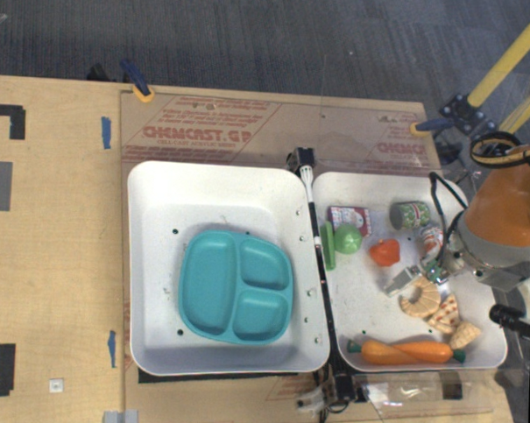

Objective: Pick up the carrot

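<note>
**Ann:** While the arm (pixel 501 221) leans in over the right bin's (pixel 384 187) right edge, orange band showing, look along the bin's near edge: the carrot (pixel 405 351) lies flat there, lengthwise, green end toward the near-left corner.

**Bo:** And the gripper (pixel 411 278)? I see it low over the middle of that bin, a little toward the right edge.

**Ann:** Yes, its metal tips sit just beside the tan waffle-like pieces (pixel 436 308), above the carrot and apart from it. Whether the fingers are spread or closed, I cannot tell from this angle; nothing shows between them.

**Bo:** So the carrot rests on the bin floor, untouched.

**Ann:** Correct. Just left of the gripper sits a small red tomato-like piece (pixel 385 252), and further left a green round piece (pixel 347 240) near the pink packet (pixel 351 219). A long green piece (pixel 327 246) lies against the left wall.

**Bo:** Toward the far edge?

**Ann:** A little can (pixel 411 214) on its side.

**Bo:** And the left bin (pixel 157 272)?

**Ann:** It carries a teal divided plate (pixel 237 286), sitting near the middle, three compartments facing up.
</note>
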`<state>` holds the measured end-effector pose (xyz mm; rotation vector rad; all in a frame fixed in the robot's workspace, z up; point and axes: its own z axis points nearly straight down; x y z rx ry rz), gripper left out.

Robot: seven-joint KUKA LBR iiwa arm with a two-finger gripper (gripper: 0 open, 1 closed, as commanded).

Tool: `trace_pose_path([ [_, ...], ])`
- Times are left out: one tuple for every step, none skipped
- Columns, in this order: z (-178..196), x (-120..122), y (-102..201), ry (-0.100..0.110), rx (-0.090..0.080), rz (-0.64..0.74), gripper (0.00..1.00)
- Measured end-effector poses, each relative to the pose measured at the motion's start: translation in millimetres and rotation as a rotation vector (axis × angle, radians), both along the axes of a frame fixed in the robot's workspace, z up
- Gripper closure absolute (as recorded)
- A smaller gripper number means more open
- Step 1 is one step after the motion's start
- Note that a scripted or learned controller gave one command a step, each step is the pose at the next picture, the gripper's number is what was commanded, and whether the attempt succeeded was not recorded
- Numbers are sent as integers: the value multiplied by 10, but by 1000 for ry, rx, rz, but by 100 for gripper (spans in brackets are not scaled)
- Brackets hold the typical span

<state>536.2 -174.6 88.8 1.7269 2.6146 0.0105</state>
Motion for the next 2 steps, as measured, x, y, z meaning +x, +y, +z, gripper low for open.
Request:
trace_pose_path([
  [128, 29, -12, -10, -4, -2, 100],
  [16, -191, -133, -5, -9, 429, 100],
])
